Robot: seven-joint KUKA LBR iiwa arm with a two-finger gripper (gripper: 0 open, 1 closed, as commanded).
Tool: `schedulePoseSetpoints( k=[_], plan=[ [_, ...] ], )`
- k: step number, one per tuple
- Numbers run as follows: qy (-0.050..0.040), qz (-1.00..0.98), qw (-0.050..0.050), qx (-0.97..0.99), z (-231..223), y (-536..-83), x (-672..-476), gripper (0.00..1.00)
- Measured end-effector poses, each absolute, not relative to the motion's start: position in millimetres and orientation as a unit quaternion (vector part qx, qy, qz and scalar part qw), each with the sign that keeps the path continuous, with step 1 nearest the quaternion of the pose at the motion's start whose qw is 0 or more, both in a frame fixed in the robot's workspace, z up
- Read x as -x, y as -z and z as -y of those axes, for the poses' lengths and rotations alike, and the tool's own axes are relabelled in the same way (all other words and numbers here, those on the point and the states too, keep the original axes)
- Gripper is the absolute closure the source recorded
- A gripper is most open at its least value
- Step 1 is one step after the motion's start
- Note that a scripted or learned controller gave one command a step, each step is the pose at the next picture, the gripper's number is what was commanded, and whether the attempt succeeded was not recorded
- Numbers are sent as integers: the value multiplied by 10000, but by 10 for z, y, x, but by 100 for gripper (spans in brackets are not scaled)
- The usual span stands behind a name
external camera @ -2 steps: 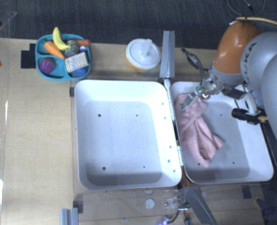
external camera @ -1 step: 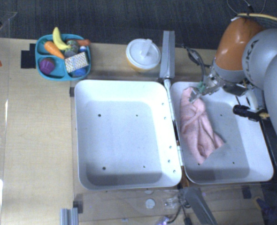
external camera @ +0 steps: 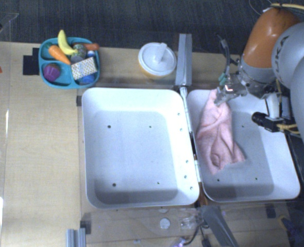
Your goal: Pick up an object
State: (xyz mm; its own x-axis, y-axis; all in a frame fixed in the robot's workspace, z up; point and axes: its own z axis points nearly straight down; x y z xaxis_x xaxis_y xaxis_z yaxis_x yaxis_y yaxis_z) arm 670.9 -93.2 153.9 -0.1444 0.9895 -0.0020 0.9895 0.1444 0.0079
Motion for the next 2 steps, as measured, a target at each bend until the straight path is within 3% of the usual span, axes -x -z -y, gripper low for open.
schedulePoseSetpoints(
  k=[2],
  plan=[
    [-21, -9274, 48, -3740, 477, -2046, -6709, 100]
  ],
)
